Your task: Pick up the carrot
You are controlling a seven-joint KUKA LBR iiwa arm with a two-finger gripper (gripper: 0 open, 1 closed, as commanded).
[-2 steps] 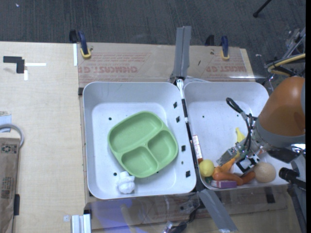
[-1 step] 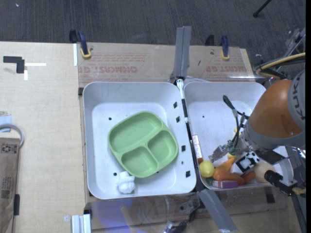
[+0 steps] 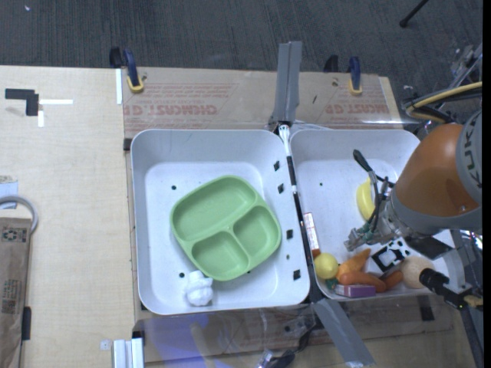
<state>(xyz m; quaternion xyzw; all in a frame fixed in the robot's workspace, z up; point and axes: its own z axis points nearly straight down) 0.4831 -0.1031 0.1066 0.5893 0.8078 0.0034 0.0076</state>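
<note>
Left bin (image 3: 146,205): a green divided plate (image 3: 225,227) and, toward the near edge, a small white object (image 3: 199,288). Right bin (image 3: 322,167), near corner, left to right: a lemon (image 3: 326,265), the carrot (image 3: 355,267), a pink item (image 3: 359,290), another yellow fruit (image 3: 365,199) further back. The gripper (image 3: 367,232) hangs just above and slightly behind the carrot; its opening cannot be told, and nothing is seen in its grasp. The carrot's long axis appears to run roughly left-right, directly below the tool.

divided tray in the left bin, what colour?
Light green; the divided tray shows plainly in the camera view.
</note>
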